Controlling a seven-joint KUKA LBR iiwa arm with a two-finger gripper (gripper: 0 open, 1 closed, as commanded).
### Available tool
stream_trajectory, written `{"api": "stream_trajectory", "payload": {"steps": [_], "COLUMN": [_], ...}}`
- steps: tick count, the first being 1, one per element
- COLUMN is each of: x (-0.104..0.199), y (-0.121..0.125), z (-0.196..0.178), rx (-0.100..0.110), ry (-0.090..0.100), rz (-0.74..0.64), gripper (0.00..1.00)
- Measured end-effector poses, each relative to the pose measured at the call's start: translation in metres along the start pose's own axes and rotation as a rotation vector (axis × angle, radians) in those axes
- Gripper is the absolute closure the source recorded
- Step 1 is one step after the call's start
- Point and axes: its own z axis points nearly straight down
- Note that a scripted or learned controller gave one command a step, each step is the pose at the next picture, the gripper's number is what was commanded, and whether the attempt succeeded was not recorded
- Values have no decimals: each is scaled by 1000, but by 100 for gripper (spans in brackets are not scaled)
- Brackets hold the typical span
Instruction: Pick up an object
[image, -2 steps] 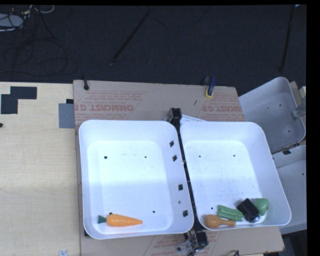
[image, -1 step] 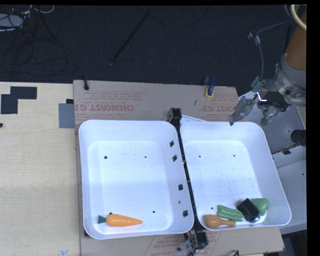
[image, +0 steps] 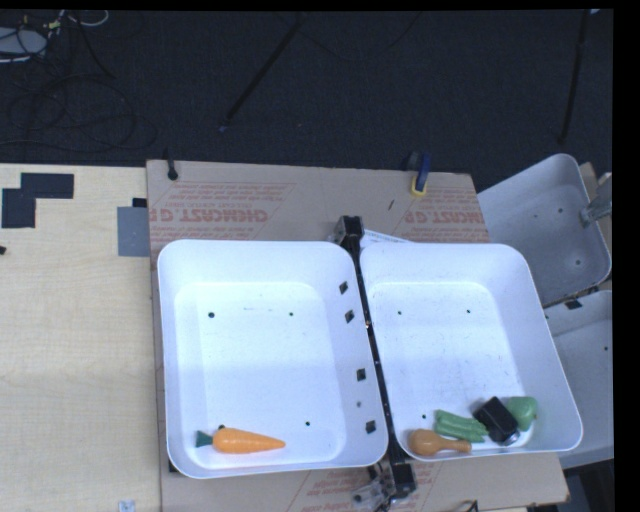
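Two shallow white bins sit side by side, joined by a black divider strip (image: 362, 350) that serves as the landmark. Left of that strip, in the left bin (image: 180, 300), a toy carrot (image: 247, 441) lies alone near the bin's near wall. Right of the strip, in the near corner of the right bin (image: 535, 290), a green bean pod (image: 460, 426), a tan gourd-shaped piece (image: 436, 444), a black block (image: 496, 419) and a green piece (image: 522, 408) crowd together, touching or overlapping.

I cannot tell the state of the jaws. My judgement is that the pick has not begun: every object rests on a bin floor. The carrot looks the easiest target, standing free of neighbours. Its long axis runs across the view, toward the strip, green stub away from it and tip pointing at it. A descent should therefore close across its width.
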Motion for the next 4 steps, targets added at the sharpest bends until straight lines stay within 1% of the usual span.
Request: {"api": "stream_trajectory", "payload": {"steps": [1,2,3,4], "x": [38,79,100,97], "y": [36,66,104,102], "z": [236,416,409,399], "rx": [25,13,8,13], "ry": [11,8,7,7], "rz": [-12,-12,-12,-7], "gripper": [0,0,0,100]}}
